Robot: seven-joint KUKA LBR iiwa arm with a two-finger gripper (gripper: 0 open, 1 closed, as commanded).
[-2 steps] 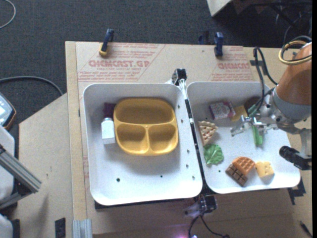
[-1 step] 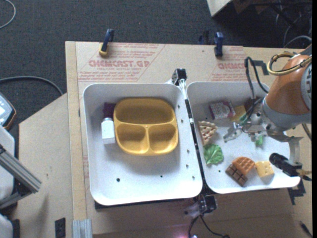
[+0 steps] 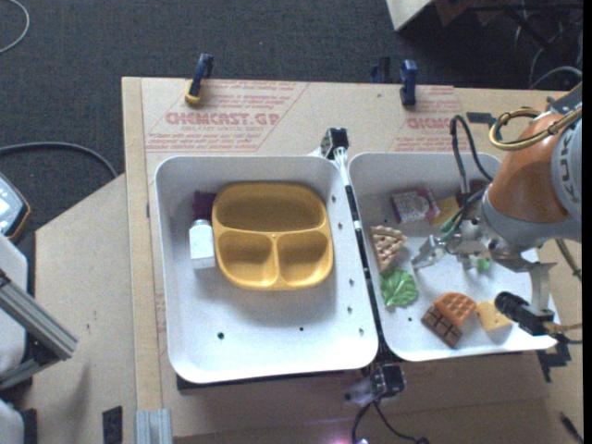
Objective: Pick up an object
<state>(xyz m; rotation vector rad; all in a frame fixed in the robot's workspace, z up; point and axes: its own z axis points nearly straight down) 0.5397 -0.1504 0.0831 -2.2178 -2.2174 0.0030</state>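
At the near edge of the right bin [image 3: 462,351], a brown waffle [image 3: 450,317] and a yellow cheese wedge [image 3: 492,316] lie just below the robot's fingers [image 3: 442,246], with a green lettuce leaf [image 3: 400,289] near them on the divider side. The fingers [image 3: 427,252] hover spread apart over the white bin floor, grasping nothing, the grey-and-orange arm [image 3: 532,188] reaching in from the right. A pizza slice [image 3: 388,244] sits just beside the fingertips toward the left bin [image 3: 176,276]; a pink-labelled packet [image 3: 413,204] lies beyond them. Well apart, across the divider, a yellow divided plate [image 3: 272,234] rests with a small white bottle [image 3: 202,244] touching its outer side. Farther still, two clamps [image 3: 198,79] grip the bench [image 3: 231,114].
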